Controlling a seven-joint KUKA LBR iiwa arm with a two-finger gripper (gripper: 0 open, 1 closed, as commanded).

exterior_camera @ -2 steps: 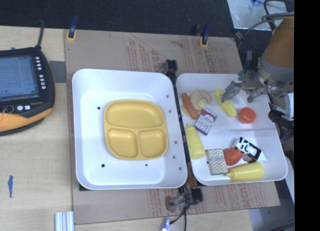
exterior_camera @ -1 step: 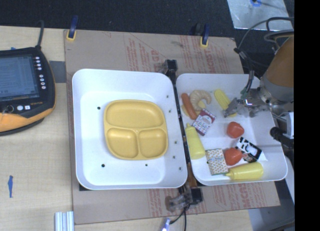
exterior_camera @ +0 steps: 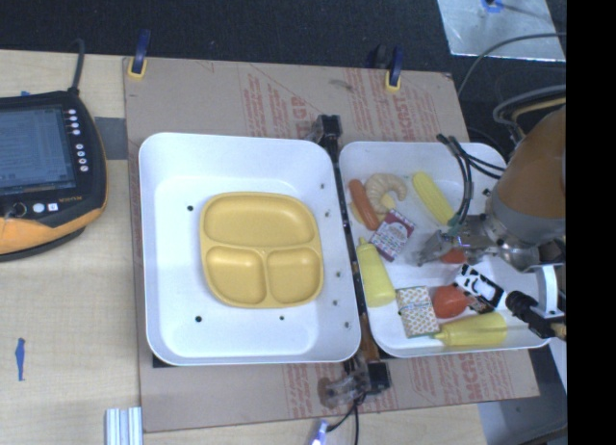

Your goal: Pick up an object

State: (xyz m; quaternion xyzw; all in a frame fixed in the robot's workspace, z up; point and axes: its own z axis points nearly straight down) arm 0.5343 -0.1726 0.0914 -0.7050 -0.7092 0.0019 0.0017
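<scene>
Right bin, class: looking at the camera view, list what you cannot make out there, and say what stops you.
- Gripper: too small and dark against the right bin to tell its finger state.
- Red item: partly covered by the arm's wrist.
- Wrapped packet: print too small to read.
- Arm: cut off by the view's right edge.

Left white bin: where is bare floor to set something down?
Left white bin: bare floor rings the yellow three-section plate, widest along its left and front sides. The right white bin is crowded with toy food under the gripper.
</scene>
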